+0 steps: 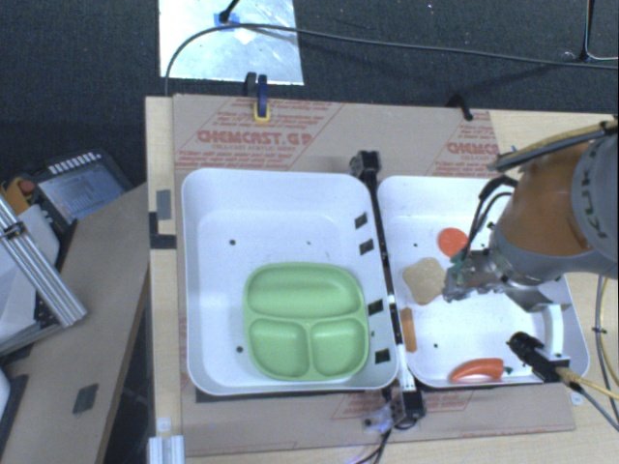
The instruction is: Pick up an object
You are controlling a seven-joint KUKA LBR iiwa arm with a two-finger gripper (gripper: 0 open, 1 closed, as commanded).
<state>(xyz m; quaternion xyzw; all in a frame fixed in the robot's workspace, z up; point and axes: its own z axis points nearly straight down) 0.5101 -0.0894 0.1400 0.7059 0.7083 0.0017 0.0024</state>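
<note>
The right bin (426, 196) holds a tan, cookie-like piece (422, 278), an orange round piece (452, 242), a thin brown-orange stick (408, 329) by the left wall and a red-orange flat piece (478, 369) at the front edge. My gripper (457, 284) hangs low over the right bin, just right of the tan piece and below the orange round one. Nothing shows between its tips.
The left bin (222, 211) carries a green divided plate (305, 319) at its front. A black clamp strip (377, 259) runs between the two bins. The arm's grey and orange body (556, 220) covers the right bin's right side.
</note>
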